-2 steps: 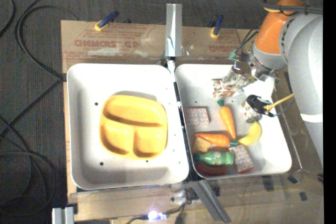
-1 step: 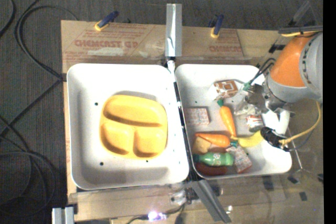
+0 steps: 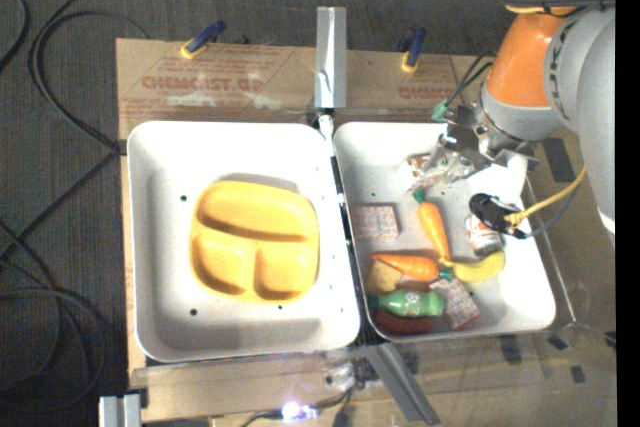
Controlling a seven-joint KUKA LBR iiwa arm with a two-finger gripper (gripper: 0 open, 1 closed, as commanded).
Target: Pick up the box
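The box (image 3: 378, 222) is small and flat with a pink and white pattern. It lies in the right bin (image 3: 530, 315), near that bin's left wall. My gripper (image 3: 442, 163) hangs over the far part of the right bin, up and to the right of the box and apart from it. Its tip is a jumble of dark and silvery parts. Nothing from the bin is visibly in its hold.
Around the box lie two carrots (image 3: 432, 227) (image 3: 405, 267), a banana (image 3: 480, 267), a green bottle (image 3: 408, 302), a patterned packet (image 3: 456, 303) and a red and white can (image 3: 485, 235). The left bin (image 3: 150, 215) holds a yellow divided plate (image 3: 256, 239).
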